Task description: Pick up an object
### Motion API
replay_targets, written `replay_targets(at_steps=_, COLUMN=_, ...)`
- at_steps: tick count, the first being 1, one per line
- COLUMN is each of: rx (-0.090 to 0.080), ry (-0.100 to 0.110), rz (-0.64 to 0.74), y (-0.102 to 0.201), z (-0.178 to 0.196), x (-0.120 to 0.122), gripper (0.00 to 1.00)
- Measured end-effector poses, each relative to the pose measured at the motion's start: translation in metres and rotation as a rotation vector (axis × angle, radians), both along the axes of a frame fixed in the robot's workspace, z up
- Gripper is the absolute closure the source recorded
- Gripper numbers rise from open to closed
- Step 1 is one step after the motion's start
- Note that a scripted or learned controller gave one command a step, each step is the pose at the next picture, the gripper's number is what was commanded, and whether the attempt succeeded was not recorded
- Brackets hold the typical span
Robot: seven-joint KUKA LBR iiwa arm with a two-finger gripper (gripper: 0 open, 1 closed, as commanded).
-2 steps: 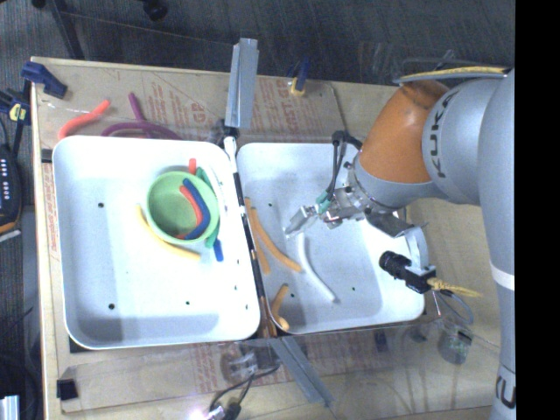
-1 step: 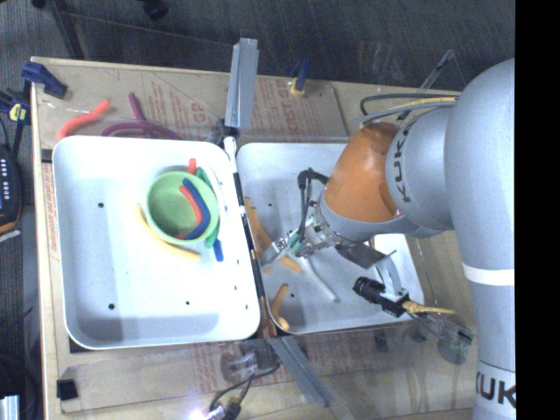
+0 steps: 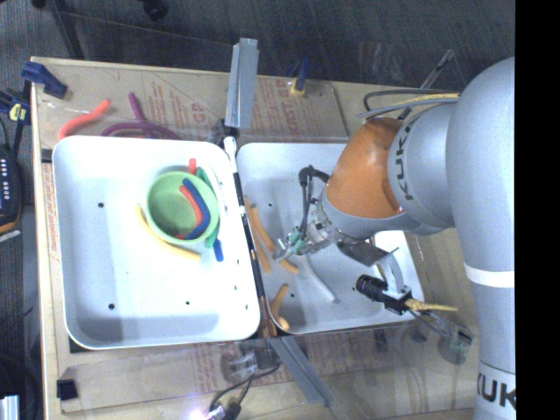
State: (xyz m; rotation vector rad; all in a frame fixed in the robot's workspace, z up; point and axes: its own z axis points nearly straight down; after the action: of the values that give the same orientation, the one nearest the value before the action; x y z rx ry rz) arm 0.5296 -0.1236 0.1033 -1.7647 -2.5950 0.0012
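The gripper [image 3: 296, 245] is reaching low inside the right bin [image 3: 271, 178] for a grasp, its opening indeterminable, with closure and lift pending.

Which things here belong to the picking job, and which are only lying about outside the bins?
Job: tool; brown sticks in the right bin; green bowl in the left bin.
Lying about: orange tube, purple tube, blue clamp, all on the bench.
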Motion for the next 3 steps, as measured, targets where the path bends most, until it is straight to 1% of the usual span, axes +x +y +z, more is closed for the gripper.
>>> replay_targets(at_steps=1, rx=-0.001, ry=0.0, rz=0.0, y=-0.0006, z=0.0002, x=0.0, gripper=0.0)
replay_targets(at_steps=2, rx=-0.003, ry=0.0, rz=0.006, y=-0.0007, z=0.0098, x=0.0005, gripper=1.0)
replay_targets(at_steps=3, rx=-0.003, ry=0.0, rz=0.006, y=-0.0006, z=0.0098, x=0.0005, gripper=0.0)
